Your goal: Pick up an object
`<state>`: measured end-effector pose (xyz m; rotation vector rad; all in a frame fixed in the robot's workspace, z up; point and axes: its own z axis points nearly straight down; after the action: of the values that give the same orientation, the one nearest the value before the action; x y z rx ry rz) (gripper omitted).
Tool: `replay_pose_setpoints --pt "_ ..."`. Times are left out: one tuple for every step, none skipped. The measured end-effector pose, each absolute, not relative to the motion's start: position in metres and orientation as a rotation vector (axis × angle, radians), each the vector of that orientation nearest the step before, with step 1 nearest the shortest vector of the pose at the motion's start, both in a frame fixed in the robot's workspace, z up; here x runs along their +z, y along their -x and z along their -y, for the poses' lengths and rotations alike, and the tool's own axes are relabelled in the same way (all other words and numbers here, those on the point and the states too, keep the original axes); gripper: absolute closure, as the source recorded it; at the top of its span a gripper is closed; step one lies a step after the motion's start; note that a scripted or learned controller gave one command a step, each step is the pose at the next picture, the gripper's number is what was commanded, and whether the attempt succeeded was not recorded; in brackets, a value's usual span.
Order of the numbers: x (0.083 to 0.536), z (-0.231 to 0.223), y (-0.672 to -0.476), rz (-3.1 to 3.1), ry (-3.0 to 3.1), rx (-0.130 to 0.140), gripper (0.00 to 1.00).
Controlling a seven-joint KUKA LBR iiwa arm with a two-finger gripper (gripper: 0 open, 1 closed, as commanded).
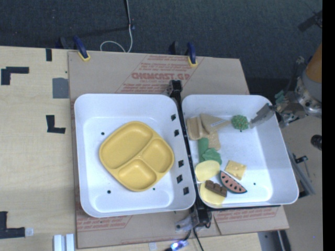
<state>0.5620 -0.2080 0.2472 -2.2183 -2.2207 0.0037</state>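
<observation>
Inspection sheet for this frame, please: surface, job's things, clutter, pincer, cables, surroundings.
Surface: cardboard sheet clamped to a wooden bench, bearing the left bin and right bin.
Job's things: right bin holds broccoli, a watermelon slice, a cheese cube, green, beige and yellow food pieces, mostly toward its left side.
Clutter: yellow divided plate in the left bin.
Pincer: pincer over the right bin's upper right, beside the broccoli; nothing seen between its fingers.
Cables: white cable above the cardboard.
Surroundings: dark carpet; black tape marks on the bench.

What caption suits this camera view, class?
Gripper hovers beside broccoli in the right bin; yellow plate in left bin.
</observation>
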Motion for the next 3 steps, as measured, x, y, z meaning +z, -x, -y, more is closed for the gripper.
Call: replay_pose_setpoints --pt "0.096 0.206 -0.585 2.222 2.220 0.000 0.00" --pt "0.083 0.224 -0.663 2.223 2.203 0.016 0.00" --pt "0.093 0.222 -0.661 2.217 2.203 0.015 1.00"
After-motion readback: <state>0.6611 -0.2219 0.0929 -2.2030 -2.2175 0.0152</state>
